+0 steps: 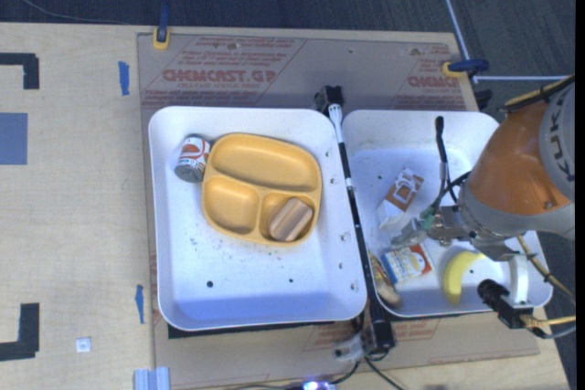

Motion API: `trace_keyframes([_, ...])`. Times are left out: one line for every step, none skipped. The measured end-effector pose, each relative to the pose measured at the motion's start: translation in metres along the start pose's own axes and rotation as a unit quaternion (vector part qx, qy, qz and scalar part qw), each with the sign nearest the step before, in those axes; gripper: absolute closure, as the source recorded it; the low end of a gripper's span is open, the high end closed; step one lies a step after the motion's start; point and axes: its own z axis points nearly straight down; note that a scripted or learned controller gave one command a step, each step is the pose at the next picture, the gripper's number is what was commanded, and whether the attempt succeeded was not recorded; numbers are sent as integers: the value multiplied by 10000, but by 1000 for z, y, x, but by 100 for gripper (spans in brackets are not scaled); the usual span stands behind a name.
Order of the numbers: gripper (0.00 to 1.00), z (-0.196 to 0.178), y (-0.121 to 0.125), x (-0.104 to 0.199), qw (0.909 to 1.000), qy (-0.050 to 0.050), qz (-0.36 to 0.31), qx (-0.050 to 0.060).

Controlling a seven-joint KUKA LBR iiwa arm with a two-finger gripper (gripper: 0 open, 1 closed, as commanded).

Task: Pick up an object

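The arm's orange band (516, 164) hangs over the right bin (366, 142), and the gripper (437, 224) sits low among the clutter there; whether it is released or clenched cannot be told. A yellow banana (457, 274), smooth and curved, lies just beside the gripper at about five o'clock. A flat printed packet (409, 263) rests at seven o'clock, and a small carton (402, 192) at eleven o'clock. In the left bin (265, 306) sits a glossy yellow divided plate (247, 162) holding a tan rounded bread roll (290, 218), with a small can (191, 157) touching the plate's nine o'clock edge.
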Motion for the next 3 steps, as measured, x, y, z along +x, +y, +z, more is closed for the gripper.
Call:
trace_keyframes([100,-10,2,0,10000,-4,0,-22])
trace_keyframes([0,-10,2,0,10000,-4,-1,-20])
trace_keyframes([0,11,-5,7,10000,46,-20,83])
